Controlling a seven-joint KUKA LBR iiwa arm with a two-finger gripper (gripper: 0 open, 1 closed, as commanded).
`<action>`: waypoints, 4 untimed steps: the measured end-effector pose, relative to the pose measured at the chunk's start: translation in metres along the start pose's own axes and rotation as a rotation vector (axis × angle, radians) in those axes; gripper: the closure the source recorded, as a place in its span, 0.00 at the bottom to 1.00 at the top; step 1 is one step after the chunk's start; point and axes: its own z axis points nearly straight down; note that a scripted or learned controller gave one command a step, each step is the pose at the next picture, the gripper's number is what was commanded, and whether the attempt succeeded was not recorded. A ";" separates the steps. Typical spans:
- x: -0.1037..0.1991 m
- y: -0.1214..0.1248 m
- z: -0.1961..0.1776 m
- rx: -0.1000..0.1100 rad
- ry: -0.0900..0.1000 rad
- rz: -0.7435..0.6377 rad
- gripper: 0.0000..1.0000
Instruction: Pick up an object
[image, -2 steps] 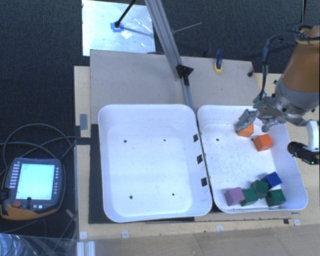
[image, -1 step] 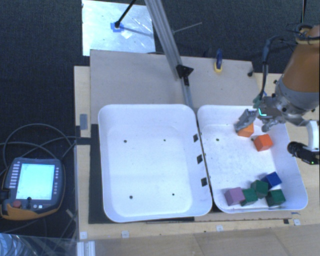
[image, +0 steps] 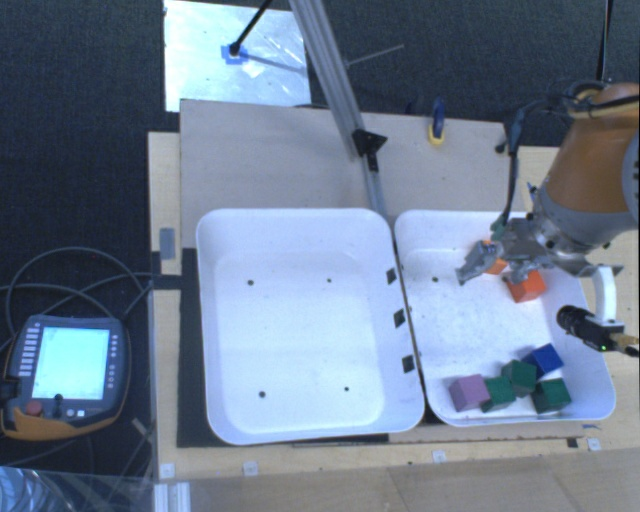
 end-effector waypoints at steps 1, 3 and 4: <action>-0.002 -0.002 0.062 0.003 0.000 0.000 0.00; -0.010 0.001 0.094 -0.006 0.000 -0.003 1.00; -0.008 -0.002 0.031 -0.011 -0.002 -0.002 1.00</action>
